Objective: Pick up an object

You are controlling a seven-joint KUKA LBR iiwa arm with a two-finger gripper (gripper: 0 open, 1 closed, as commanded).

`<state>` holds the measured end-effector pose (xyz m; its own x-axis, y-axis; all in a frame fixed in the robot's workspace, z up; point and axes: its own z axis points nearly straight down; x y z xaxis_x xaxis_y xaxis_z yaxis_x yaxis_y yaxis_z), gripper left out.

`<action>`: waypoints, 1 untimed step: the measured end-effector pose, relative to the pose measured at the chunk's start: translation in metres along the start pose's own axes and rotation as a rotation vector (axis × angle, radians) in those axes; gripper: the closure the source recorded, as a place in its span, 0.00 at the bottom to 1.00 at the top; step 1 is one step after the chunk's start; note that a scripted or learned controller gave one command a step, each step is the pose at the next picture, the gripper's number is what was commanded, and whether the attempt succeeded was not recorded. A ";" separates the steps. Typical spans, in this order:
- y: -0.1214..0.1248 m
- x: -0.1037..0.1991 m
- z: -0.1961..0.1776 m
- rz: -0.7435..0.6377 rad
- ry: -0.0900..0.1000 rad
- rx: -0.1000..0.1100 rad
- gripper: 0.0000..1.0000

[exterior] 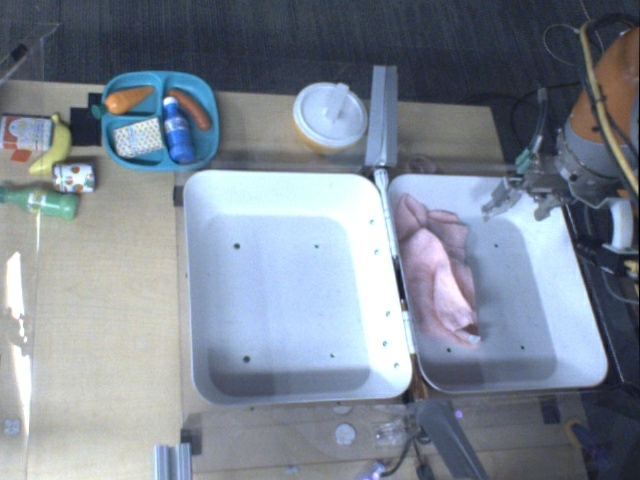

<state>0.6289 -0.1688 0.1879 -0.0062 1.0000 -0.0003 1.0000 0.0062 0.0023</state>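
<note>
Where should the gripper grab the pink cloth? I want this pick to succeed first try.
Probably the raised bunched fold in the middle of the pink cloth, coming straight down from above. It lies crumpled along the right bin's left wall, so side approach looks blocked. The gripper sits near the bin's upper right.

So there's a crumpled pink cloth [436, 273] lying along the left side of the right bin [540, 368], right up against its wall. The gripper [520, 200] hangs over that bin's far right corner, well apart from the cloth, and over on the bench [100, 298] there's a blue tray [160, 120] of toy food plus a lidded cup [330, 116].
</note>
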 end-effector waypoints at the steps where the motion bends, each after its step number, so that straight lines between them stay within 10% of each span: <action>1: 0.013 0.069 0.094 -0.156 -0.001 -0.004 0.00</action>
<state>0.6418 -0.1000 0.0940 -0.1617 0.9868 -0.0020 0.9868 0.1617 0.0059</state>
